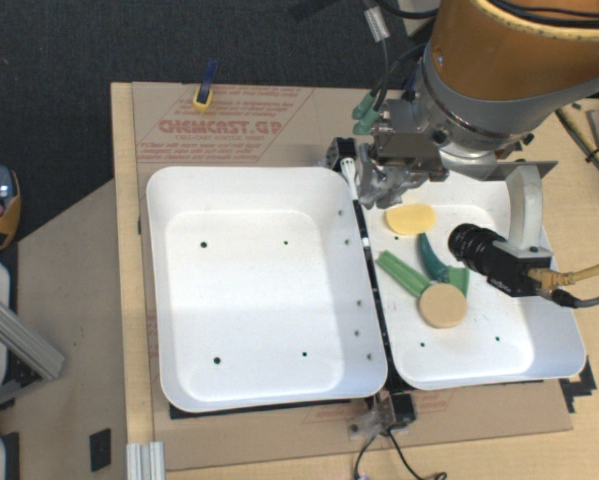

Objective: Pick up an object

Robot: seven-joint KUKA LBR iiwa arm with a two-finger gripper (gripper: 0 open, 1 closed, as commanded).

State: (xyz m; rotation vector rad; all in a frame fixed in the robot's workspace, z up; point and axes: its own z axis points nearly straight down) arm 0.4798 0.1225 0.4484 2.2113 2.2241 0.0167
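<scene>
Gripper (387, 190) low over right bin (499, 363) — beside yellow piece (410, 218)

Glossy white plastic bins (249, 183) sit on matt brown cardboard (229, 118); the round disc (443, 306) looks wooden.

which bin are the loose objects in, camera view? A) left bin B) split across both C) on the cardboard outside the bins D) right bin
D: the yellow piece, the green pieces and the tan disc all lie in the right bin, below the end effector.
</scene>
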